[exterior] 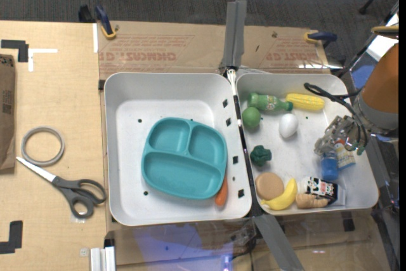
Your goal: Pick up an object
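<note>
On a cardboard-covered bench point(158, 51) with two white bins point(120, 136), the gripper point(339, 136) hangs low in the right bin, finger state unclear.

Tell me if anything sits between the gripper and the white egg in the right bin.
Nothing visible does. The gripper hangs at the right bin's right side, and bare white floor lies between it and the white egg. The blue object sits below that line.
</note>
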`<state>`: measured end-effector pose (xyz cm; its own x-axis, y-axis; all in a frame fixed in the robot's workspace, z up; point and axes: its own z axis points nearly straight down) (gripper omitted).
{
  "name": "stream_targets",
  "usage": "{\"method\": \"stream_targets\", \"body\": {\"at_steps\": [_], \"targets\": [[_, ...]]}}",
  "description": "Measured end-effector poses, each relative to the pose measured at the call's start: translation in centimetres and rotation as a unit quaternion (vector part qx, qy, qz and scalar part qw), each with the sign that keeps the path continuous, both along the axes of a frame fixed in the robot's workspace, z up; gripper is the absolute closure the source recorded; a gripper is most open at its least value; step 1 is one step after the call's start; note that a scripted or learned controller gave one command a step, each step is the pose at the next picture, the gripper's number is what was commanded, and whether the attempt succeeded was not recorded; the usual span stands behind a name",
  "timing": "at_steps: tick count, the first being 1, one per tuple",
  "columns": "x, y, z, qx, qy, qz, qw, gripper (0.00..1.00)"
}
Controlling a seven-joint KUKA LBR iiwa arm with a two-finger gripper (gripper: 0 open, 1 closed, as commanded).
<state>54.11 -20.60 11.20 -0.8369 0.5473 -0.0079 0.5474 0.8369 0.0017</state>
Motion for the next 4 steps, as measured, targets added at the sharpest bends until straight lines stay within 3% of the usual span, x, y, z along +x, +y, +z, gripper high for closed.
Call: {"method": "stream_targets", "body": {"at_steps": [2, 3, 4], "targets": [[-6.2, -1.4, -2.0, 0.0023, 0.003, -0.048, 0.9988, 0.0], [-3.2, -1.5, -2.0, 0.0014, 0.002, -0.092, 0.9957, 0.0], [-3.1, -1.5, -1.1, 0.0009, 0.001, -0.091, 0.9959, 1.0]]}}
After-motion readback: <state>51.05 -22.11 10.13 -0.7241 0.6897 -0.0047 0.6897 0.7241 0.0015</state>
